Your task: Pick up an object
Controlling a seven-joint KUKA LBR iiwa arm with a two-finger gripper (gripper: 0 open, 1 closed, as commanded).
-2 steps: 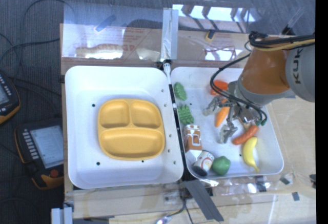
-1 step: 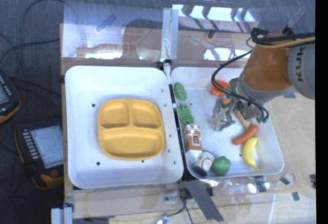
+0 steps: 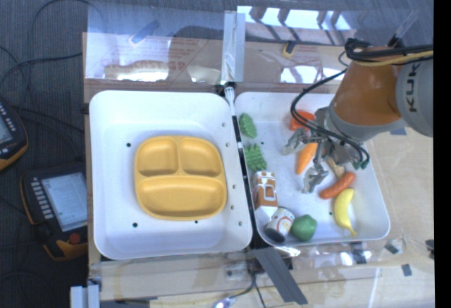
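Grey carpet under the bench, two white bins side by side. Left bin (image 3: 106, 158) has a yellow divided plate (image 3: 180, 176); right bin (image 3: 377, 222) holds the clutter. My gripper (image 3: 312, 158) sits low over the right bin, fingers spread, straddling an orange carrot (image 3: 306, 156). It's not lifted, so I judge this as the descent-to-grasp step, nothing held yet.

Next I need a squeeze on the carrot, then a straight lift. Target carrot lies mid-bin, tilted, right at the fingertips.

Neighbours are crowding. A second orange carrot-like piece (image 3: 337, 185) is just beside the lower finger, with a banana (image 3: 344, 211) below it and a red-orange item (image 3: 303, 117) above. Those could get pinched too. Further left are two green leafy pieces (image 3: 248, 125), a small carton (image 3: 265, 189), a can (image 3: 279, 222) and a green lime (image 3: 304, 228), well apart from the claw.
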